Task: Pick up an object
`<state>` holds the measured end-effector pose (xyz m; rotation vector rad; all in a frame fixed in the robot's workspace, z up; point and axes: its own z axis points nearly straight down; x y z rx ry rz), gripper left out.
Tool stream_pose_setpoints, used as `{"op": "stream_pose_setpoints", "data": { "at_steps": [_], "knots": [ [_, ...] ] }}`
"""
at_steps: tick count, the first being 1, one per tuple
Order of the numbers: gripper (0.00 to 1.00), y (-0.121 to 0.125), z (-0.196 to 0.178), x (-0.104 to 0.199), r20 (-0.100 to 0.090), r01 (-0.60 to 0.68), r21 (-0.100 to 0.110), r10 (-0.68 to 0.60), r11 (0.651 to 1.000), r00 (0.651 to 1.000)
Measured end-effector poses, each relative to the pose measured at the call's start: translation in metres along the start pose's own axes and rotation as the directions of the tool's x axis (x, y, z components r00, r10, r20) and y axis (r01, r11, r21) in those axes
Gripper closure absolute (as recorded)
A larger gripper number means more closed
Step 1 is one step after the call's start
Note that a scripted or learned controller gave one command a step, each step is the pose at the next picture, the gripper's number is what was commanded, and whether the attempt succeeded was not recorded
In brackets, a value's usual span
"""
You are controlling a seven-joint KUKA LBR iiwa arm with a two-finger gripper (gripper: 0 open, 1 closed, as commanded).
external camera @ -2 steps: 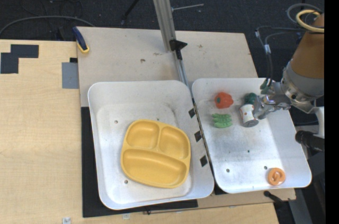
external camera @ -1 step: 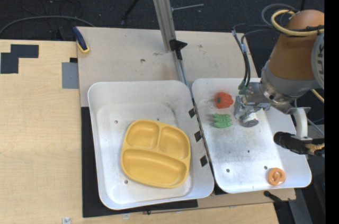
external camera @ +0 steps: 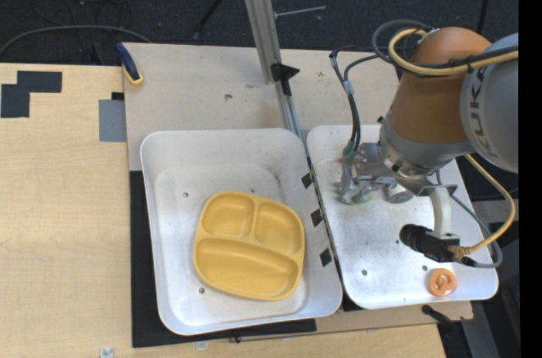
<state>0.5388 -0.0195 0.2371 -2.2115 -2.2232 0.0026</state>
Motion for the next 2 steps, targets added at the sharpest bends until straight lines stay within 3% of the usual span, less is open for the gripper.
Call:
{"op": "stream_pose_setpoints", "data": {
  "at_steps": [2],
  "knots": [
    [1.0,-0.01,0.02,0.116,0.001,0.0,0.002,0.0,1.0,1.0]
  ]
}}
